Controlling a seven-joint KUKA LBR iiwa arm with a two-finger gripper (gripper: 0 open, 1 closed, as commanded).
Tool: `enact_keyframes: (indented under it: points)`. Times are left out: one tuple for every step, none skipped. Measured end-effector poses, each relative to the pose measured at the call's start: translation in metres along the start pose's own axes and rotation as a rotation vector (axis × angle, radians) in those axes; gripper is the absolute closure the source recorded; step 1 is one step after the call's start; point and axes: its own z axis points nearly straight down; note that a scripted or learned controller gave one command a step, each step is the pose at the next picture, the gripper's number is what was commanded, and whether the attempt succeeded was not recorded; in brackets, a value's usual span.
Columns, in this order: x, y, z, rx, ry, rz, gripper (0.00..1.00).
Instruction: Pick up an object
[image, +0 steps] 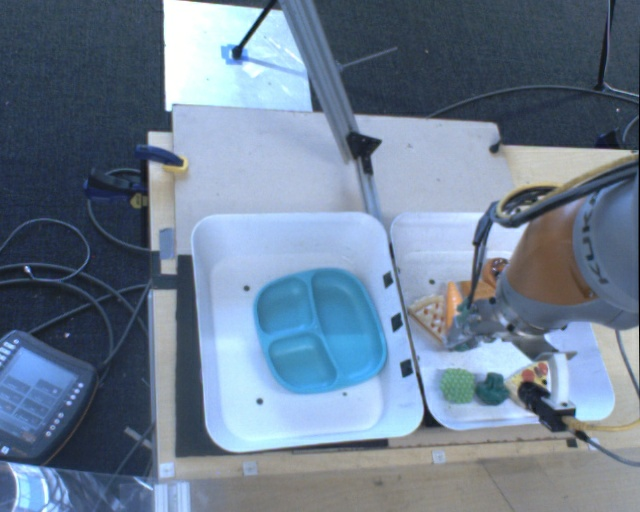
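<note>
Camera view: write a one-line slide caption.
Arm's tool low in right bin by waffle toy; blue divided plate in left bin.

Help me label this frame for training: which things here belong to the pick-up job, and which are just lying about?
Job: gripper low in the right bin; the waffle-like toy, light green bumpy toy, dark green toy, pizza-slice toy.

Lying about: blue divided plate in the left bin, clamp, handheld pendant.

Even, bright overhead light; white bins (300, 240) near glare, shadows soft, detail slightly blurred throughout, dark floor (70, 120) dim.
</note>
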Motion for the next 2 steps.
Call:
enact_keyframes:
  points:
    - [0.000,0.006,-0.063,-0.007,-0.002,-0.007,1.00]
    - [-0.010,0.008,-0.123,-0.008,-0.003,-0.007,1.00]
